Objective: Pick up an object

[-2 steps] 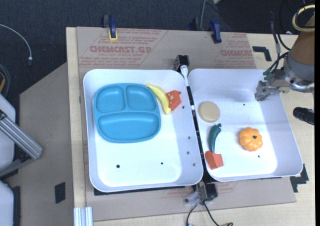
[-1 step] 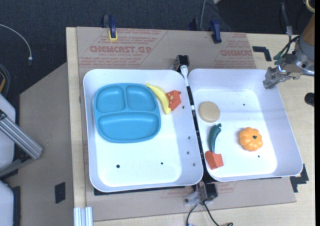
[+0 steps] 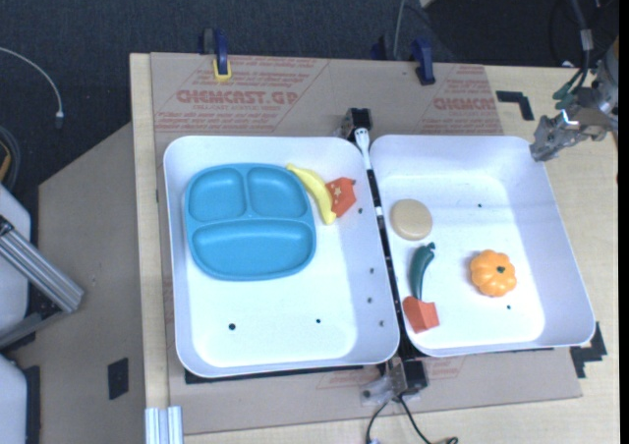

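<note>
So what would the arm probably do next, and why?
Likely swing left and down over the orange pumpkin. The gripper sits at the right bin's far right corner with nothing between its fingers, and the pumpkin stands alone, apart from the other toys.

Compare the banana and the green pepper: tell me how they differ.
The banana is yellow; the green pepper is dark green. The banana lies in the left bin, against the blue plate; the pepper lies in the right bin, clear of any plate. The banana looks longer. Both are slim and curved, each beside a small red piece.
</note>
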